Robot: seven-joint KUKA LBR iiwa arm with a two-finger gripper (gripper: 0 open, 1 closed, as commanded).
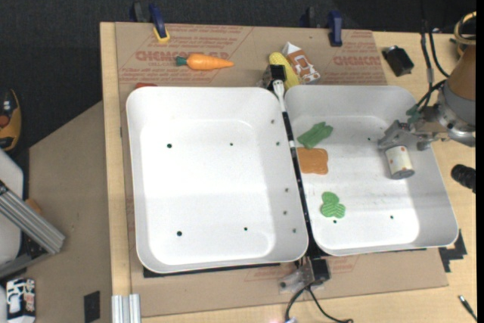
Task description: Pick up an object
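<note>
The right bin (423, 231) holds a green leafy piece (315, 135), an orange flat piece (312, 161), a small green bushy piece (332, 206) and a pale cylinder (398, 161). My gripper (406, 137) reaches in from the right and hangs low over the bin's right side, directly behind the pale cylinder and very close to it. I cannot tell whether it touches the cylinder. The three coloured pieces lie to the gripper's left, near the divide between the bins.
The left bin (144, 163) sits beside the right one. Behind the bins on the board lie a toy carrot (204, 63), a yellow item (280, 63) and a small orange-white box (302, 66). Blue clamps (335, 27) stand at the back edge.
</note>
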